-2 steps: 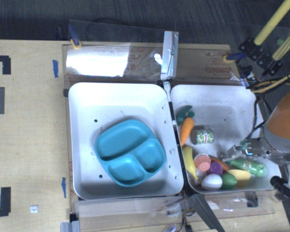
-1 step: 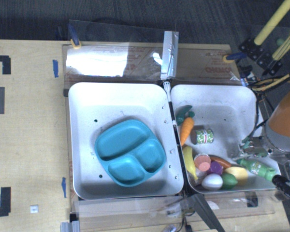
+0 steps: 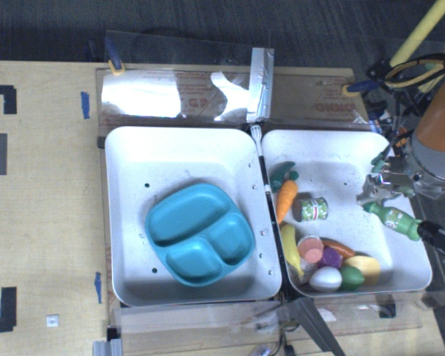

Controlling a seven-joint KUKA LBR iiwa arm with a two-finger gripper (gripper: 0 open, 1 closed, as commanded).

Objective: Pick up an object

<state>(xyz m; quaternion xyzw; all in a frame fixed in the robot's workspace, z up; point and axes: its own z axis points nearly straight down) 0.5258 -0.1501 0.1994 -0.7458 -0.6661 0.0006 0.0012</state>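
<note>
On the left of the tabletop (image 3: 37, 199), the left bin (image 3: 126, 162) held a blue divided plate (image 3: 200, 232) and nothing graspable beside it. The right bin (image 3: 334, 162) carried the clutter: a toy carrot (image 3: 285, 197) against its left wall, a small green-labelled can (image 3: 311, 208) just beside it, a yellow banana (image 3: 289, 245) lower down, and a cluster at the near edge that included a white egg (image 3: 325, 278) and a yellow lemon-like piece (image 3: 363, 264). Further right lay a green bottle (image 3: 393, 219), tilted along the bin's right side. The gripper (image 3: 382, 188) hung at that same right edge, just above and beside the bottle. Whether the jaws were open or closed could not be told, and nothing was visibly between them. The step in hand looked like the approach to a pick, nothing yet lifted. The bottle seemed the likeliest target; the next move would call for centring over its body and descending squarely, since it lay close to the bin wall.
</note>
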